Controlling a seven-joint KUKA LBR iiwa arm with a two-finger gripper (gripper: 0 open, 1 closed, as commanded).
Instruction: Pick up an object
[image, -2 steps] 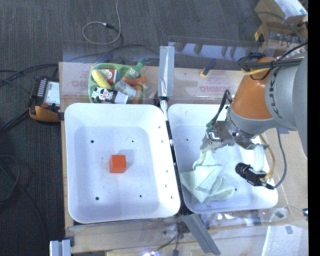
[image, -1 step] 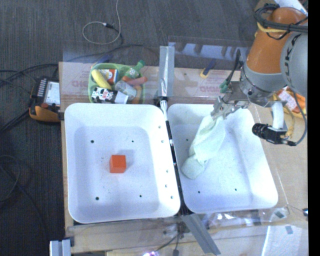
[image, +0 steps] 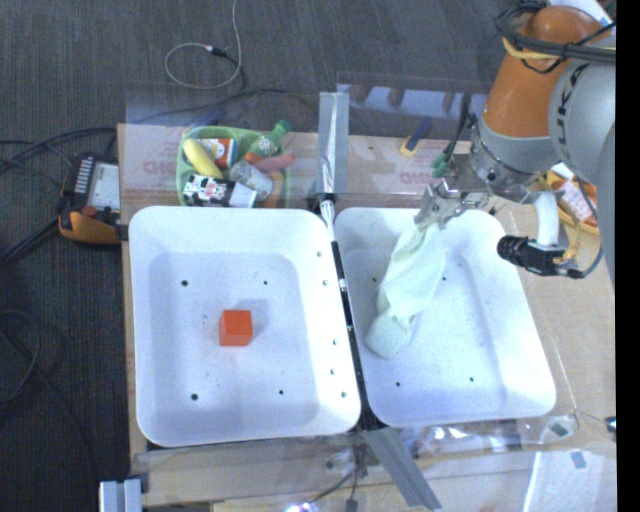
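A pale green-white cloth (image: 408, 285) hangs from my gripper (image: 437, 216) over the right bin (image: 500, 390). Its top end is pinched between the fingers and its lower end bunches on the bin floor near the left wall. The gripper is shut on the cloth at the bin's back edge. A small orange-red cube (image: 236, 327) lies alone in the middle of the left bin (image: 160, 400).
A green basket of toy items (image: 232, 166) stands behind the left bin. A metal divider post (image: 331, 150) rises between the bins at the back. A yellow-black device (image: 88, 200) and cables lie on the floor to the left.
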